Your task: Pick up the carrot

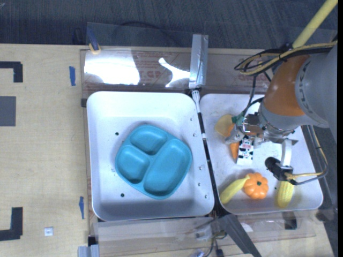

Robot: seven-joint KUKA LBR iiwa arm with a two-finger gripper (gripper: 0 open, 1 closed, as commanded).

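Note:
The carrot (234, 150) is a small orange piece lying in the right bin (311, 143), near its left side. My gripper (245, 152) hangs low over the bin, right next to the carrot on its right side. Part of the carrot shows beside the gripper's black and white tip. Whether the two touch is hard to make out. The grey arm with its orange band (284, 95) comes in from the upper right above them.
A yellow-orange fruit (223, 125) lies just behind the carrot. Toward the front of the right bin sit a banana (232, 190), a small orange pumpkin (256, 186) and a corn cob (284, 194). A blue divided plate (154, 159) rests in the left bin (102, 122).

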